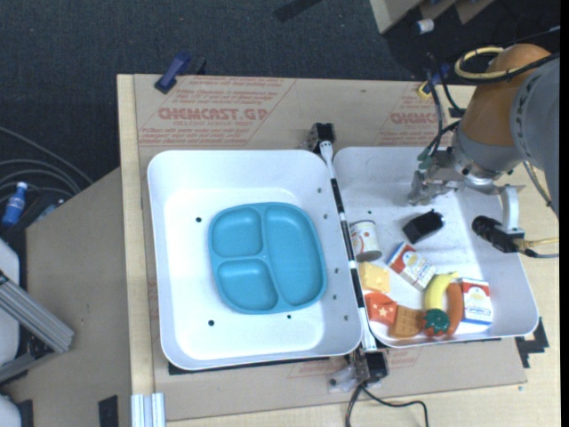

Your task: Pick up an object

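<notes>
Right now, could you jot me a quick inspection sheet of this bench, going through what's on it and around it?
Surface: wooden bench with red print, bearing two white bins side by side.
Job's things: right bin holds a small can, a black block, a banana, cartons and other toy food heaped at its near end.
Clutter: left bin holds a blue divided plate; a blue clip lies at the bench's far left corner.
Gripper: gripper is low over the right bin's far part, above the black block; nothing seen between its fingers.
Cables: bundle on the floor at left; one at the near edge.
Surroundings: dark carpet.
</notes>
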Available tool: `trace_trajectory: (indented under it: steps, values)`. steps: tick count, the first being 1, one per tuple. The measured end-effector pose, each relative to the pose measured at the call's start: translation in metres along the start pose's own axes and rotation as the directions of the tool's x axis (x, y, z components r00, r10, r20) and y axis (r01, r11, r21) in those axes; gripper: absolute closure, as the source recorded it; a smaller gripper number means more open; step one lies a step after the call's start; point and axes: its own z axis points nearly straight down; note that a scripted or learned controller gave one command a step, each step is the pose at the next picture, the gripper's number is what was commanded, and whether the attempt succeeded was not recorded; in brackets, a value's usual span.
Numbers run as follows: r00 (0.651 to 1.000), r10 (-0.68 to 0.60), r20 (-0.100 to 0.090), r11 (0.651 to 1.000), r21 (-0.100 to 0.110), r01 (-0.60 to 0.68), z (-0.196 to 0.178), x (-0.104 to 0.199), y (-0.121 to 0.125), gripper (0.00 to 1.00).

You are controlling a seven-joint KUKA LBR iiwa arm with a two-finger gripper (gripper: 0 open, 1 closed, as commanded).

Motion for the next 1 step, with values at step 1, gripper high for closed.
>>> trace_trajectory:
  steps: [1]
  values:
    - [1.0,0.0,0.0,1.0,0.001,0.0,0.0003,0.0002,-0.0001,0.0]
